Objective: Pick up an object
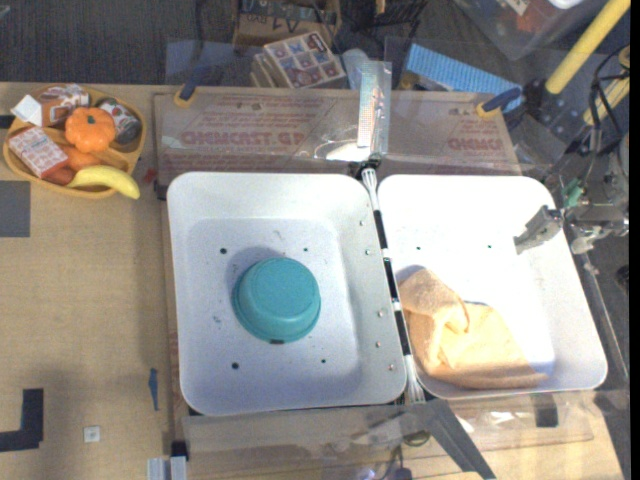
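Observation:
A teal bowl (278,299) lies upside down in the middle of the left bin (200,208). A crumpled yellow-orange cloth (460,333) lies in the near left part of the right bin (470,208). My gripper (538,228) hangs over the right bin's far right side, close to its right rim. It is above and to the right of the cloth, apart from it. Nothing shows in its grasp. Only a small grey part of it stands out against the white bin.
A yellow plate (70,153) with toy fruit and a banana sits at the far left of the bench. Cardboard (340,133) lies behind both bins, with clutter and a yellow pole (595,33) beyond. Cables and fittings crowd the right edge.

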Robot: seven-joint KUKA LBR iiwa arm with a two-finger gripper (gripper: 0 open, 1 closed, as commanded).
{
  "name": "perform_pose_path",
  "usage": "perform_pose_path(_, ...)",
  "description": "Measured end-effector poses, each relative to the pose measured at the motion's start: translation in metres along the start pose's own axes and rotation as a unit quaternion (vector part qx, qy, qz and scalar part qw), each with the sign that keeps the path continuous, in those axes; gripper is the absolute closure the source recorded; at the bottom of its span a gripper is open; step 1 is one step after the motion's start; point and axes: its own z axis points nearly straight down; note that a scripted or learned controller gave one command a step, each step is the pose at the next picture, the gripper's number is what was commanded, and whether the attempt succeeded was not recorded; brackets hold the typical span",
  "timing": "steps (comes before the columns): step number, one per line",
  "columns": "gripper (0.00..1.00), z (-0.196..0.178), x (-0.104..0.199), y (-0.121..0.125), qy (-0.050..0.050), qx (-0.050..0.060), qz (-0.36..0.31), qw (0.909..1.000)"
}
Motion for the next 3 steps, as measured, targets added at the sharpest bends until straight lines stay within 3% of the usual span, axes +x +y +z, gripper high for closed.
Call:
perform_pose_path(1, 0.0, -0.035, -0.039, -0.032, -0.001, -0.002, 0.086, 0.9963)
perform_pose_path(2, 0.0, 0.053, 0.031, 0.007, 0.0, 0.001, 0.082, 0.9966)
perform_pose_path(3, 0.0, 0.167, 0.061, -0.006, 0.0, 0.0, 0.02, 0.9998)
